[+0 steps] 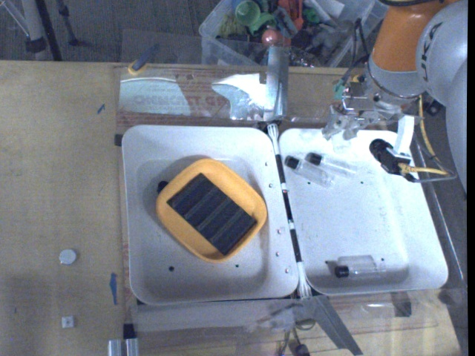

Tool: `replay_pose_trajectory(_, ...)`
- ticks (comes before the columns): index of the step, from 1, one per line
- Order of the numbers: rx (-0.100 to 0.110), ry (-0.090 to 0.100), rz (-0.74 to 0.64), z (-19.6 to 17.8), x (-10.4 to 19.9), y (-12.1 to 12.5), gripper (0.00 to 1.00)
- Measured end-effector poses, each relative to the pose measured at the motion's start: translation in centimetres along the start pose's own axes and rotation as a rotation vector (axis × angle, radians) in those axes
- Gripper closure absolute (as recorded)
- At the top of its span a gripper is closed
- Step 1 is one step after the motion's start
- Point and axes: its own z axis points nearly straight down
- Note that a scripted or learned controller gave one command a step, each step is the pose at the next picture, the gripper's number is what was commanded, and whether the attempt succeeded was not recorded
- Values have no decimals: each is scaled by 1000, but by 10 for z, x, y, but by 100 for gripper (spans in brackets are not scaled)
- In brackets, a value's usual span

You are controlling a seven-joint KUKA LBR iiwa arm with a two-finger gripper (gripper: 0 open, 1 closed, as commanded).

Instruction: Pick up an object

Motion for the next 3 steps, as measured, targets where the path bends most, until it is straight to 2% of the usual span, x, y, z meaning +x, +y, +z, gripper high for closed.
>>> replay_pose_trajectory(1,5,1,164,42,-45,-1,100)
replay_pose_trajectory(2,-10,-1,-85,93,-67,-12,100)
replay_pose_trajectory(3,-1,0,-86,-18,1,-2,100)
